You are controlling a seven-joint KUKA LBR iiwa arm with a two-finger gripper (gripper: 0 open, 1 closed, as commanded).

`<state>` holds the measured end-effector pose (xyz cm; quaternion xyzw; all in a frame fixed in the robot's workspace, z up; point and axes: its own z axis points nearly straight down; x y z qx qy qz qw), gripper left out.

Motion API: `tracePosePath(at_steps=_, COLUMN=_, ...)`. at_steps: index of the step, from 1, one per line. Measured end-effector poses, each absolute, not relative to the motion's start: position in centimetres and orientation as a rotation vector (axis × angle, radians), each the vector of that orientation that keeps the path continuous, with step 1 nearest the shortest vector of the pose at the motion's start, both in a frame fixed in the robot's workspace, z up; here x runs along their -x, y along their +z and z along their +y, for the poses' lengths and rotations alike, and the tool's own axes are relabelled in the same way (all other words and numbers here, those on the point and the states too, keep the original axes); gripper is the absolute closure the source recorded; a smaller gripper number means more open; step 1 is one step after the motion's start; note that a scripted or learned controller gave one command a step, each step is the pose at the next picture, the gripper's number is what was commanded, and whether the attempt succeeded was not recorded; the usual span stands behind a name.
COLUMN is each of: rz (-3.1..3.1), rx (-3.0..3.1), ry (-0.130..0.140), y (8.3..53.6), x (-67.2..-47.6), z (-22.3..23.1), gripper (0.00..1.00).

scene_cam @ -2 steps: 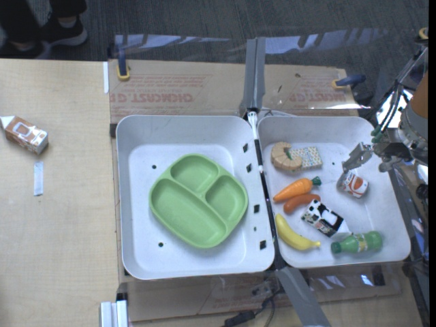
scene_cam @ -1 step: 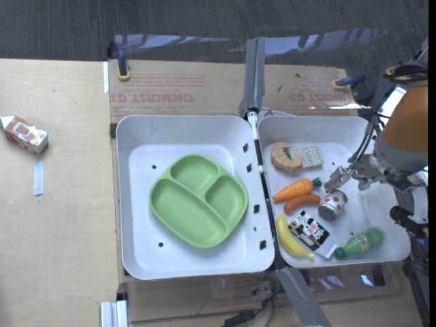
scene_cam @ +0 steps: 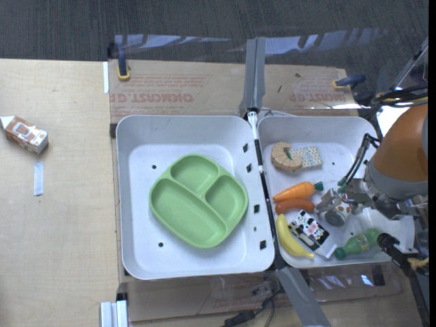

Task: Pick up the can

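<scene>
Camera view looking down on both bins, and my gripper (scene_cam: 335, 206) is low in the right bin (scene_cam: 354, 131), sitting right over the can (scene_cam: 335, 215), a small silvery can with a bit of red on it. Whether my fingers are apart or together, I cannot tell; the metalwork and the can blur into one another. Just left of the can lies an orange carrot (scene_cam: 295, 191), and below that a black-and-white spotted cow toy (scene_cam: 309, 227) beside a yellow banana (scene_cam: 291, 238). A green bottle (scene_cam: 357, 244) lies on its side near the front wall. Toward the back, a brown round food toy (scene_cam: 285, 155) touches a pale speckled block (scene_cam: 308, 157). Over in the left bin (scene_cam: 136, 251), a green divided plate (scene_cam: 197, 200) sits in the middle.
</scene>
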<state>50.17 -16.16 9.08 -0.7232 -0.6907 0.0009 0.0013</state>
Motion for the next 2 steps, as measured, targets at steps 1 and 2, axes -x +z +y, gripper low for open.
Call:
tracePosePath(at_steps=1, rz=-2.163, rx=2.274, ry=0.004, y=9.9, x=-50.1, z=-16.3, gripper=1.00)
tracePosePath(at_steps=2, rz=-2.048, rx=2.381, ry=0.003, y=18.7, x=-49.0, z=-11.0, gripper=1.00)
